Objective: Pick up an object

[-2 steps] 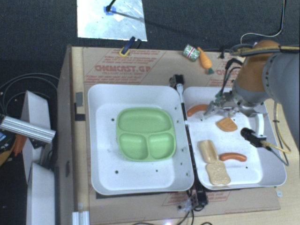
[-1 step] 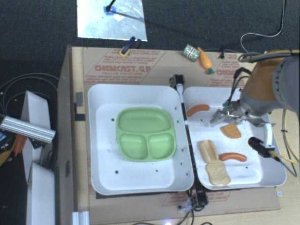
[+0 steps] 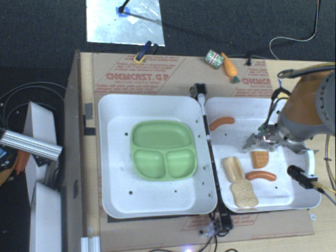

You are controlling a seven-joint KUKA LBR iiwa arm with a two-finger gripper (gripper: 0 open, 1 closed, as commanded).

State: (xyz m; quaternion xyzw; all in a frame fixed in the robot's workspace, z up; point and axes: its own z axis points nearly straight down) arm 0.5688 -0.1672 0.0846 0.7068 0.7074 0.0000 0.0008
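The small square tan waffle-like toy (image 3: 259,158) lies on the floor of the right shallow white bin (image 3: 231,105), just below the gripper (image 3: 255,141), whose metal tip is at about 12 o'clock from it. The piece is orange-brown with a faint grid on top; its upper edge sits so close to the gripper that contact cannot be made out. Whether the claw is apart or together cannot be told: the tip is a small grey blur against the white floor.

At 5 o'clock from the waffle piece rests a red-orange toy sausage (image 3: 261,176), lying almost level. At 8 o'clock lies a pale tan bread-roll toy (image 3: 233,168), tilted, and below it a beige rough-surfaced slab toy (image 3: 244,193) near the bin's lower wall. At 10 o'clock, well apart, a second orange sausage toy (image 3: 221,122) lies curved near the bin's left wall.

The grey arm with its orange band (image 3: 310,105) enters from 3 o'clock and is cut off by the frame edge.

The left shallow white bin (image 3: 115,193) holds a light green plastic divided plate (image 3: 163,149) with three compartments. On the cardboard beyond the bins, at 12 o'clock, lie a small green-labelled can (image 3: 214,59) and an orange toy carrot (image 3: 229,67), touching or nearly so.
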